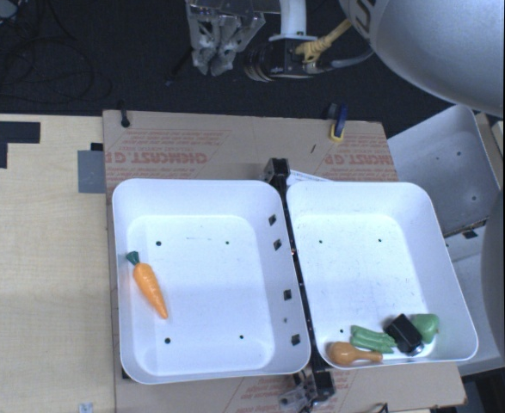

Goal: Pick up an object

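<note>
Gripper [222,46] sits high at the top of the view, over the dark floor behind the bench, well clear of both bins. Fingers hang down close together with nothing between them; we read it as closed and empty, though the tips are small and a bit blurred.

Candidates:
- Toy carrot [149,287] in the left bin [196,194], lying flat near the left wall, green top toward the back, alone on the bin floor.
- Right bin [355,198], front right corner: an orange pear-shaped piece [353,354], a green pea pod [373,339], a black block [403,333] and a green piece [426,324], all packed together and touching or nearly so, tight against the front wall.

We judge the carrot the better target. It is isolated, so a straight descent risks no neighbours. The right-corner pile looks prone to a jammed or double grasp, and the wall limits finger room.

To do it well, we:
- open before descending, not on the way in
- centre over the thick part of the carrot, not the tapered tip
- turn the wrist so the fingers close across its short axis; it lies at a slant
- keep the outer finger off the left wall, which is near
- go down to the bin floor, close, then lift straight up and check something is actually held
</note>
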